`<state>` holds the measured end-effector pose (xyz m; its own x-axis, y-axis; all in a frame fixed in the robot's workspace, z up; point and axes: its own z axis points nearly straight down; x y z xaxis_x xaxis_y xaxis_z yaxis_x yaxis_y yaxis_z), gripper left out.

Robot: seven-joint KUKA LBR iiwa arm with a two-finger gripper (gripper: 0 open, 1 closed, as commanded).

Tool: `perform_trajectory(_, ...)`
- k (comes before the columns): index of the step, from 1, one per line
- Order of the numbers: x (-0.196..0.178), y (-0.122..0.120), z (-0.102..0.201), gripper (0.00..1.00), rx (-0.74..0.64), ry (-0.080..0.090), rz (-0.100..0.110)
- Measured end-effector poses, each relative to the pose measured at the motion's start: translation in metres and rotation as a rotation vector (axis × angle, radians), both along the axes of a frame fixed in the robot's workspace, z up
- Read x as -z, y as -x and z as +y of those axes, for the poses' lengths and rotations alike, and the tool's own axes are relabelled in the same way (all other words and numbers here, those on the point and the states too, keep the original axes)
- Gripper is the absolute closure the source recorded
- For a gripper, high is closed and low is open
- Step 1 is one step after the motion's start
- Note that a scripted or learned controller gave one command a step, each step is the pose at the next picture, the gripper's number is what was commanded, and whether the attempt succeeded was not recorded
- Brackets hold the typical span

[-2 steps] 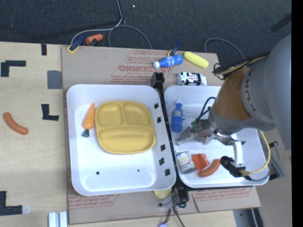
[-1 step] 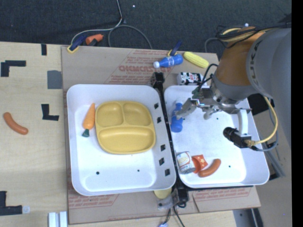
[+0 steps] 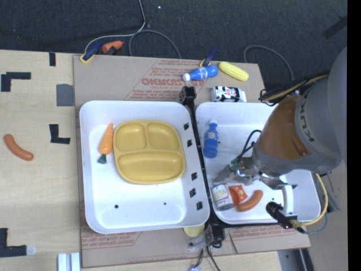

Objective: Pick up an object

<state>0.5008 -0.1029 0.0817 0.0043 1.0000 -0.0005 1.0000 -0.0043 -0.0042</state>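
A stray sausage [image 3: 17, 147] lies on the bench at far left. In the left bin [image 3: 93, 208], a toy carrot [image 3: 106, 139] rests against a yellow divided tray [image 3: 149, 152]. Across the divider, the right bin [image 3: 254, 110] holds a blue bottle [image 3: 211, 139], a small can [image 3: 220, 197], a red packet [image 3: 238, 193] and a sausage [image 3: 250, 201]. The gripper [image 3: 242, 170] hangs just above these three, likely lining up a pick; whether it is released or clenched I cannot tell.
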Motion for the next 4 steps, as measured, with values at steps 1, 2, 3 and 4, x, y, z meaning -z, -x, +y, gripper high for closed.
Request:
perform_trajectory(1, -0.063, -0.08, -0.011, 0.0, -0.007, 0.002, -0.01)
perform_trajectory(2, -0.001, -0.121, 0.01, 0.0, -0.008, 0.001, -0.008)
perform_trajectory(3, -0.005, -0.116, 0.003, 0.0, -0.006, 0.0, -0.009)
perform_trajectory(4, -0.006, -0.104, -0.061, 0.0, -0.003, 0.001, -0.011)
